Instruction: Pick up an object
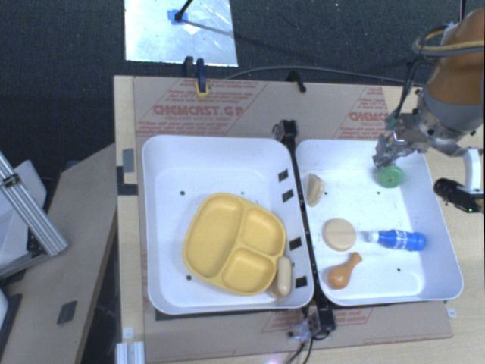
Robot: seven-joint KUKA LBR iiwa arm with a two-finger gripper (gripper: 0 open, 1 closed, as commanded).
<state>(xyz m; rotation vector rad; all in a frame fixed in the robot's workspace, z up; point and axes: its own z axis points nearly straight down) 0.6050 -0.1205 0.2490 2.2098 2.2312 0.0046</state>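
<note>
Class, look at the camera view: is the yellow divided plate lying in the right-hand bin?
No, the yellow divided plate lies in the left bin.

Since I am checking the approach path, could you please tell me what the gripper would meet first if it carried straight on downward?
Probably the small round green object in the right white bin: the gripper sits just above it, though depth is unclear from this slanted view.
</note>
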